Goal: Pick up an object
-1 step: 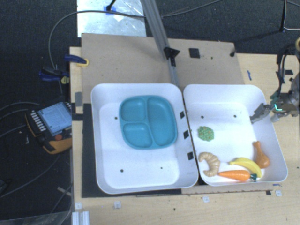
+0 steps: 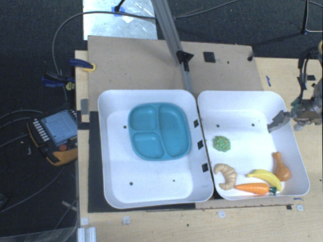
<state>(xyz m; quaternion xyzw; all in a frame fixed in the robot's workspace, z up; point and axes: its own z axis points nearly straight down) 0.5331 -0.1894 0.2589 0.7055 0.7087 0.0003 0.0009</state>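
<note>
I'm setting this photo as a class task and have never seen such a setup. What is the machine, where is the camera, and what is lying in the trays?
One camera looks down at a slant on a bench with two shallow white bins. The robot arm's gripper reaches in from the right, over the right bin, holding nothing visible. That bin contains toy food: a green broccoli-like piece, a croissant, a banana, a carrot and a drumstick. The left bin holds a blue divided plate.
</note>
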